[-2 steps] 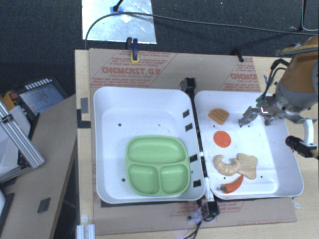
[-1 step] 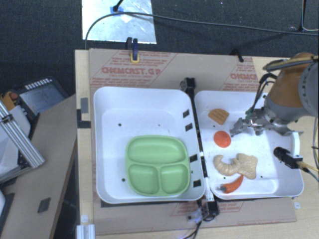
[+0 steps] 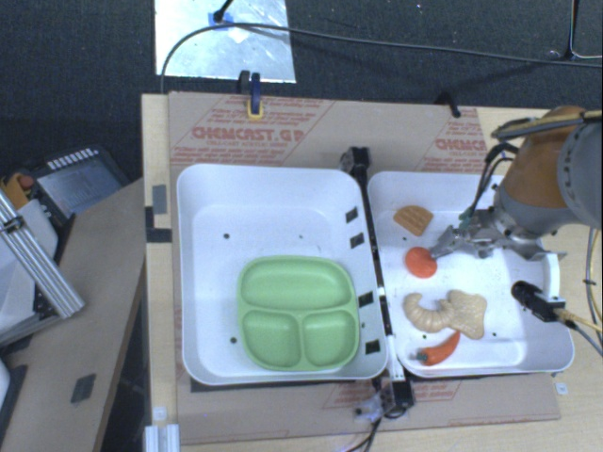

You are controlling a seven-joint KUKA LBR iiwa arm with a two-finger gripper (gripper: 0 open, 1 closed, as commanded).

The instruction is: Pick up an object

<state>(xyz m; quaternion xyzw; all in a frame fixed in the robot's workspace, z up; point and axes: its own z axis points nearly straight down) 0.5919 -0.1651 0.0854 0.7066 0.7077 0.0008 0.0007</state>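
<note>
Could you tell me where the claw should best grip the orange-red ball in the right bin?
Probably straight down across the orange-red ball's widest middle. It is round, so any angle works, and it lies apart from the tan cracker and the beige curved piece. The claw is right beside it.

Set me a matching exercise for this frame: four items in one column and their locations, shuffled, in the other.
Items:
1. green three-compartment plastic tray
2. tan flat cracker-like piece
3. small orange-red ball
4. orange-red chilli-shaped piece

Places:
A. right bin, near front wall
B. left bin
C. right bin, towards back
D. right bin, beside the gripper

Pairs: 1-B, 2-C, 3-D, 4-A
</note>
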